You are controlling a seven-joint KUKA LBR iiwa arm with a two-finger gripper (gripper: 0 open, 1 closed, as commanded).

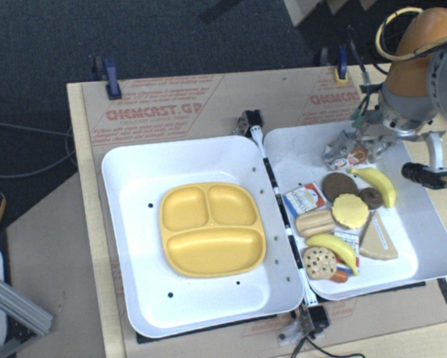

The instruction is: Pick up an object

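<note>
Camera view: toy food (345, 221) crowds jaws (352, 150).

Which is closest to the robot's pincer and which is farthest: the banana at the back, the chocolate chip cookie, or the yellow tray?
From the pincer, at the back of the right bin:
1. The back banana, just in front of it, on the right.
2. The chocolate chip cookie, at the right bin's front.
3. The yellow tray, over in the left bin.
</note>
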